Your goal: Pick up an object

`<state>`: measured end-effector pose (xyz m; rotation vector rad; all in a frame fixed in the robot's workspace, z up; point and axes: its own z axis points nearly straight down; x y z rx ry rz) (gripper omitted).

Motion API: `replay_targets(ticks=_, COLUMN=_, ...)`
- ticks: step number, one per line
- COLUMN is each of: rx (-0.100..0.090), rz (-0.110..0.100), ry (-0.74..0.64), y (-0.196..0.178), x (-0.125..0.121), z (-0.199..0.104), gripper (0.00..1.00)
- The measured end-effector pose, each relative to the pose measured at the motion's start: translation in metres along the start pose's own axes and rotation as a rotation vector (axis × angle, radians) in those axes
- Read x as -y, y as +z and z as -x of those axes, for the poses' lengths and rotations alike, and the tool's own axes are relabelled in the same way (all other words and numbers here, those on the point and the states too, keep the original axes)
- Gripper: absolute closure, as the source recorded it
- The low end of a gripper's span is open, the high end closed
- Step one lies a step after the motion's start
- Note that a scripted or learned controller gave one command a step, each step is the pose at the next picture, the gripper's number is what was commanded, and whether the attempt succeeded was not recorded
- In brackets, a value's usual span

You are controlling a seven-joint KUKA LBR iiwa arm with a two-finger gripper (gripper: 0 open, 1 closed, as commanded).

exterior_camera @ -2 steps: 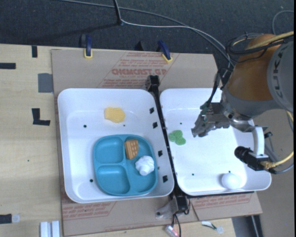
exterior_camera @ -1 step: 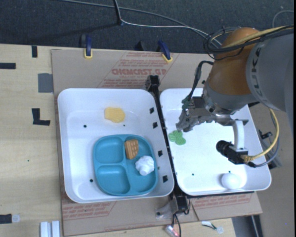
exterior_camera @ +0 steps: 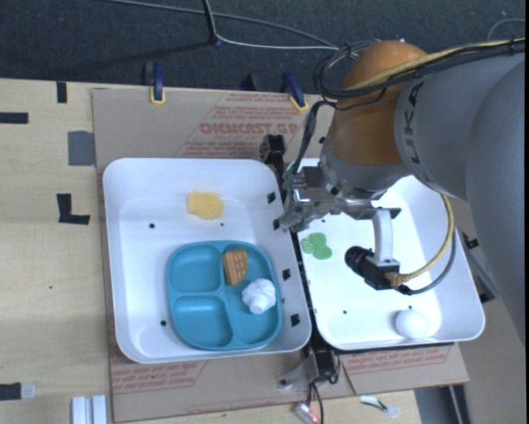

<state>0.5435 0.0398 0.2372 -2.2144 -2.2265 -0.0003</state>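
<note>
My pincer hung centre frame over right bin, just above green piece; grip state unclear; white ball sat lower right

Bench: pale wood top, black tape marks on left part. Cardboard sheet with red print lies flat on bench, clamped at far edge by two blue-and-yellow clips. Two white bins sit on cardboard, side by side, near touching: left bin, right bin. Cable and small connector rest at cardboard's near edge between bins. Small white bracket on bench at near left.
</note>
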Motion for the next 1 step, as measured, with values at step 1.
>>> replay_targets(ticks=1, rx=0.001, rz=-0.001, ry=0.001, y=0.0096, x=-0.0171, z=-0.0436, gripper=1.00)
